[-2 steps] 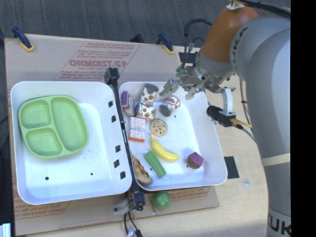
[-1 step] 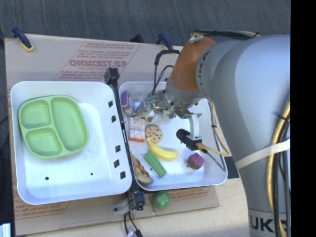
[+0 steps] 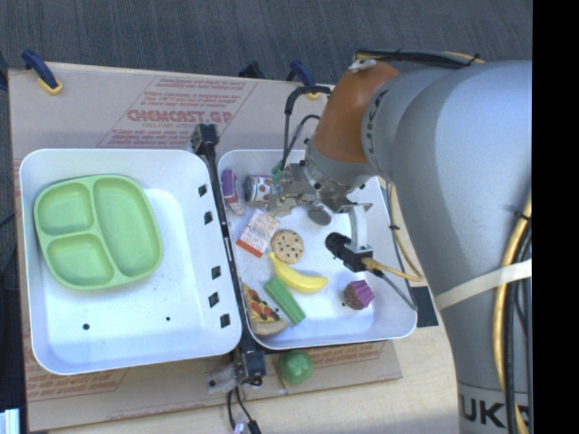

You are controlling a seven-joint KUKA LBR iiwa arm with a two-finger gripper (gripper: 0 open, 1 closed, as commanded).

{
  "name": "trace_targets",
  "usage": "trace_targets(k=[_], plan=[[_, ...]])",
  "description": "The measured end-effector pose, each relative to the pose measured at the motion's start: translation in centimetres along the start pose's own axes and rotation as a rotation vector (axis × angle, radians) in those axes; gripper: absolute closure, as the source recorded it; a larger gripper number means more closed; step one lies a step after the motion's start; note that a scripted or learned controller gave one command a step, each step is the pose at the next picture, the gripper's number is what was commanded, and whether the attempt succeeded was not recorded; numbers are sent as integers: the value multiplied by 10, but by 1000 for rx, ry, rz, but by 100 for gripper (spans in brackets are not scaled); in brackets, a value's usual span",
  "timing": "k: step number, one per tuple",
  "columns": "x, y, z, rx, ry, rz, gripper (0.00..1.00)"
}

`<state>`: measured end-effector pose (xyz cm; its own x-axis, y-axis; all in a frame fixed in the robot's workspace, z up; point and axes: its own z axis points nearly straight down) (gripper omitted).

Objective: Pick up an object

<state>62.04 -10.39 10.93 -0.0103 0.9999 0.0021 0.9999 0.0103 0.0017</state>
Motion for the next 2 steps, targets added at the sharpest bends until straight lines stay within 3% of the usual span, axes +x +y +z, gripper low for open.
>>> trace_targets(k=[1,2], plan=[[105,10,-83,2,0,3,100],[133,-56,-126,4,-1,4,100]])
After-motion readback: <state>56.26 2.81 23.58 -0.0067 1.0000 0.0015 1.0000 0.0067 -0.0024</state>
